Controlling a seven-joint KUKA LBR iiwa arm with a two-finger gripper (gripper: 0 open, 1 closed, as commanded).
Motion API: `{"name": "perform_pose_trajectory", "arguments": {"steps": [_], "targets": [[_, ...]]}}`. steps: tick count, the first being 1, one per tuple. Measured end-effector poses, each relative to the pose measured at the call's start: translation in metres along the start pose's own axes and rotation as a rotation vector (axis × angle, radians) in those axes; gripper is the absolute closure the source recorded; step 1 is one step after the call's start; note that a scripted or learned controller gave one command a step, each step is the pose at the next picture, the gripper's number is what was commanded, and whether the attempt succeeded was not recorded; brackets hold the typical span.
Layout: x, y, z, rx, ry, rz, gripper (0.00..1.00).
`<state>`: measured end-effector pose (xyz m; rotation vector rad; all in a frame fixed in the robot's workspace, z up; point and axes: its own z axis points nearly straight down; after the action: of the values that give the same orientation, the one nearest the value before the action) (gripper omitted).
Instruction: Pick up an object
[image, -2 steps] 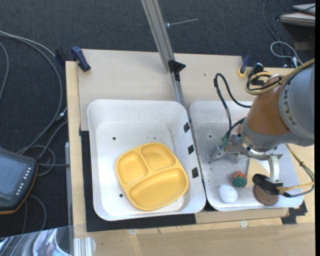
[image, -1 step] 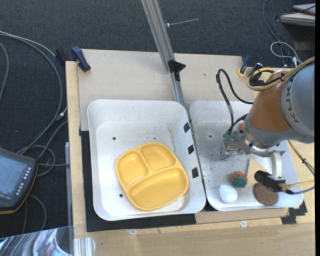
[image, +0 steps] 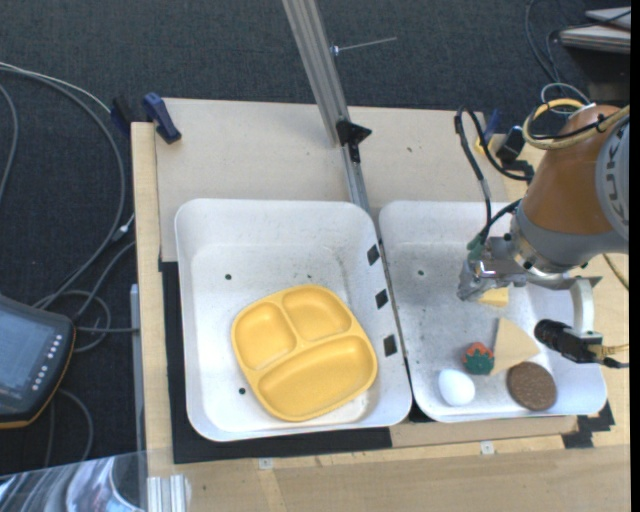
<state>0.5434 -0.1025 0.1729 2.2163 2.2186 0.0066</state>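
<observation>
Nearest the camera along the front of the right bin (image: 600, 405) lie a white egg (image: 456, 387), a brown disc like a cookie (image: 530, 385), and a small green-and-orange toy (image: 479, 358), with a pale yellow wedge (image: 515, 340) just behind them. Across the divider, the left bin (image: 200, 300) holds a yellow divided plate (image: 303, 350). My claw (image: 483, 283) hangs low over the middle of the right bin, right at a small yellow piece (image: 494, 296) that peeks out beneath it (cheese, perhaps; too little of it shows to be sure). I cannot tell from this angle whether my claw is apart or together, nor whether it touches that piece. My judgement is that I am in the reach-and-grasp step, with nothing yet lifted clear of the bin. Next I need to settle squarely over the yellow piece, close firmly on it, then rise straight up; the wedge sits near, so a skewed approach could nudge it instead.
</observation>
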Motion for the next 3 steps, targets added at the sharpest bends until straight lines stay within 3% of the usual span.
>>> {"name": "perform_pose_trajectory", "arguments": {"steps": [1, 2, 3], "targets": [[0.0, 0.002, -0.054, -0.001, 0.0, -0.001, 1.0], [0.05, 0.008, -0.046, 0.009, 0.004, -0.005, 1.0], [0.108, 0.021, -0.058, 0.004, 0.004, -0.007, 1.0]]}}
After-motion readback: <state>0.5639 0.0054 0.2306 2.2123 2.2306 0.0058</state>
